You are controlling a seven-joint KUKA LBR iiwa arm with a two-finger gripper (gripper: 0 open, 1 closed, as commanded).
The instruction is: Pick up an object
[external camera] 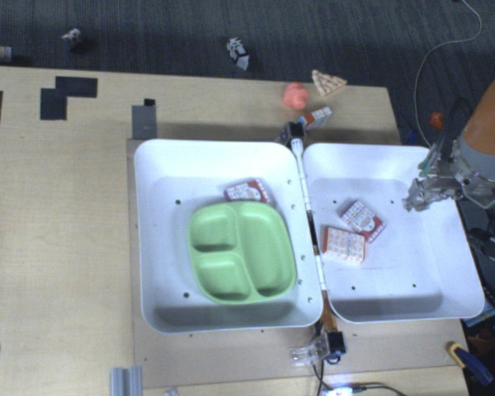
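At the near edge of the bench, a clear clip [311, 355] and some wiring sit below the seam between the two bins, partly cut off by the bottom of the view. In the left bin [153, 221] lies a green divided tray [241, 251] with three compartments; a red-and-white packet [247, 191] is tucked just behind it, its lower edge hidden by the tray's rim. In the right bin [396, 304] two more packets rest near the left wall: a flat one [344, 245] nearer, and a second [361, 219] just behind it, touching or overlapping; their print is too small to read. The gripper [418, 198] hangs over the bin's right rear part, well apart from the packets, with nothing seen between its fingers; whether they are spread or closed I cannot tell, as the metal blurs together. The arm is cut off at the right. Beyond the bins, a pink ball [295, 96] and a wedge-shaped item [327, 82] lie on the bench's far edge.
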